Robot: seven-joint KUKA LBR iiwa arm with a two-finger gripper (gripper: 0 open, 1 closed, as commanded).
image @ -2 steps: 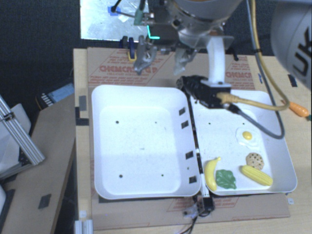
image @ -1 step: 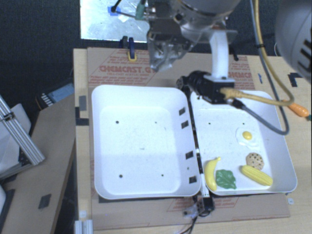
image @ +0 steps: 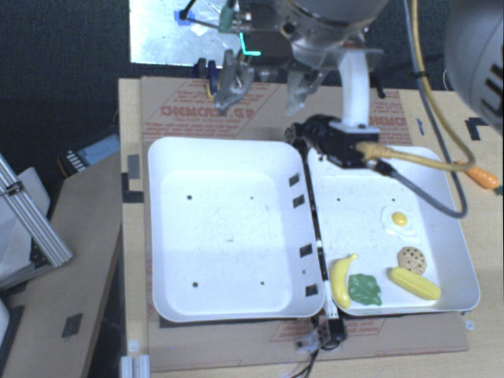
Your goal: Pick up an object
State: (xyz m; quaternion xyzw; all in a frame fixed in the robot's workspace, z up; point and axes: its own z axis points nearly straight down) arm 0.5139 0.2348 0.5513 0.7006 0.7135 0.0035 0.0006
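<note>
Nearest the camera, along the front wall of the right bin (image: 453, 246): a yellow banana (image: 341, 279) curved upright by the divider, touching a green leafy piece (image: 365, 289) just to its right. Further right, a yellow corn cob (image: 414, 283) lying at a slant, with a round brown cookie (image: 411, 258) just behind it. Behind the cookie, a fried egg (image: 398, 220), white with a yellow yolk. Left bin (image: 165, 211) beside it, white, with small dark dots on its floor. Both bins resting on a cardboard-covered worktop (image: 197, 105). High at the back, above the far edge of the bins, the tool (image: 264, 89) hanging well apart from all the food items, its two metal fingers (image: 230, 89) spread and nothing between them. Grey arm (image: 339, 6) above it, entering from the right.
</note>
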